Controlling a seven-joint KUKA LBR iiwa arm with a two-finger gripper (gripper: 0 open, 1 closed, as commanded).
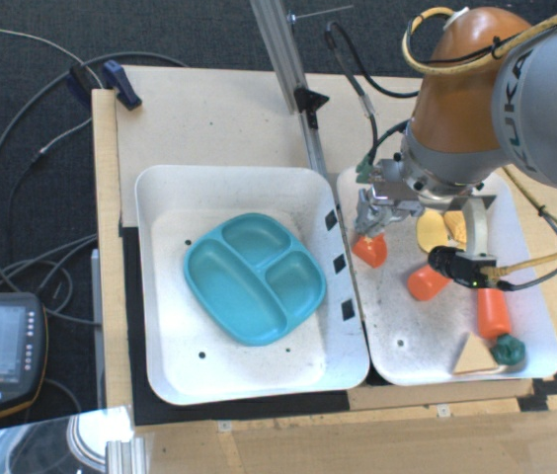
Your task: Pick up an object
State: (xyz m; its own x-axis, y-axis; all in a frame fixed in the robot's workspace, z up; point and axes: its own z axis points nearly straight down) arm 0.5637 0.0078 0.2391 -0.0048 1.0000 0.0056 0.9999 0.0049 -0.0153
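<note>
Reaching in from the right of the camera view, the gripper [371, 227] hangs over the near-left part of the right bin [397, 344], close to the wall shared with the left bin [209, 196]. Whether it is open or closed cannot be told from this angle, nor whether it has hold of anything. A red-orange lump [369, 252] sits directly under its tip, touching it or very nearly so; the contact itself is hidden. The arm [476, 77], with its orange band, covers the far part of the right bin.

Further right in the same bin lies a second orange lump [424, 283], near the first but apart from it. Beyond that is an orange cylinder [493, 310], standing or lying lengthwise toward the front, with a small green piece [509, 350] at its near end. A tan wedge [473, 357] rests at the front edge, just beside the green piece. A yellow thing [437, 230] lies partly hidden under the wrist.

The left bin holds a teal divided plate [254, 276], lying flat near its middle. Both bins sit on the pale bench [209, 117], and a blue clip [121, 84] is at its far left corner.
</note>
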